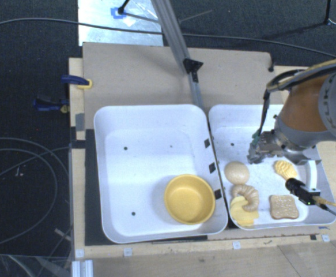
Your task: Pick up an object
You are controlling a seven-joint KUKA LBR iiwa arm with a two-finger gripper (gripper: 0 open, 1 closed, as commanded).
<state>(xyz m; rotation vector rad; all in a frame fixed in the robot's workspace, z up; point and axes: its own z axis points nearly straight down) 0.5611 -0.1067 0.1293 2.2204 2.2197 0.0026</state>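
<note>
Gripper (259,152) hovers in right bin (237,120), up-right of egg (237,172), likely lining up a pick; jaw state unclear.

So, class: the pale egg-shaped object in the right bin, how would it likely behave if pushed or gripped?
The egg-shaped object looks smooth and rounded, so it would probably roll when nudged, likely toward the croissant just below it. Its curved surface may slip from a two-finger pinch. It looks rigid, perhaps toy food, so probably light.

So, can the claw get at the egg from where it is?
Probably yes. The claw hangs in the right bin, just above the egg, whose top is bare; the croissant sits close below it.
</note>
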